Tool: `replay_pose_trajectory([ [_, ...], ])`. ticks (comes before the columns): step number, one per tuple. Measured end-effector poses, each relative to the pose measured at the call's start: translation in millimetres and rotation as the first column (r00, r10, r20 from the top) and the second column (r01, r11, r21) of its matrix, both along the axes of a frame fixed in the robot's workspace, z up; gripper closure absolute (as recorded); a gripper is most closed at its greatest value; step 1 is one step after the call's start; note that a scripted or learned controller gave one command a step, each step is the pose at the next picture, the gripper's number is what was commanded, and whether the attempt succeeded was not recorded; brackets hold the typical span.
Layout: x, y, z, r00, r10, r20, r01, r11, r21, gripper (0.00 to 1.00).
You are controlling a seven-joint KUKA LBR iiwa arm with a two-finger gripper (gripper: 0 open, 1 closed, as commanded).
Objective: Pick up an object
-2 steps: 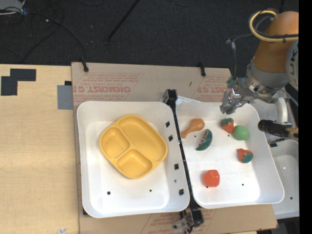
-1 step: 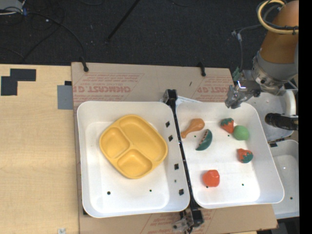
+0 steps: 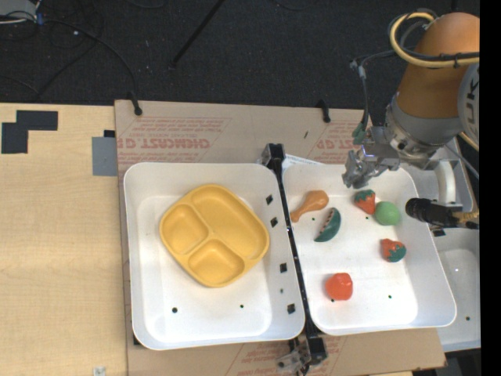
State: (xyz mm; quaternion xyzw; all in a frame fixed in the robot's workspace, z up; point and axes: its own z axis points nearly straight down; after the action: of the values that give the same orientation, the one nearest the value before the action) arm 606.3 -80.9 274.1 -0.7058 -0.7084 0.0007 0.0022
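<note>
My gripper [image 3: 358,177] hangs over the far part of the right bin [image 3: 438,308], just above and behind a small red and green strawberry-like piece [image 3: 365,202]. Nothing shows in its grasp. A green ball [image 3: 387,213] lies right beside that piece. To the left are an orange drumstick-shaped toy [image 3: 310,204] and a green and red melon slice [image 3: 329,225]. Nearer the front sit a second red and green piece [image 3: 393,250] and a red rounded toy [image 3: 339,286].
The left bin [image 3: 149,304] holds a yellow divided plate [image 3: 214,234]. A black divider bar [image 3: 285,233] runs between the two bins. The arm's orange band [image 3: 442,61] rises at the upper right. Bare white floor lies at the front of the right bin.
</note>
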Motion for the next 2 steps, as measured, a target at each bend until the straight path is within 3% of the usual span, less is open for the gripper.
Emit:
replay_pose_trajectory([
  [2, -38.1, 89.7, -10.3, 1.000, 0.001, -0.001, -0.001, 1.000, 0.000, 1.00],
])
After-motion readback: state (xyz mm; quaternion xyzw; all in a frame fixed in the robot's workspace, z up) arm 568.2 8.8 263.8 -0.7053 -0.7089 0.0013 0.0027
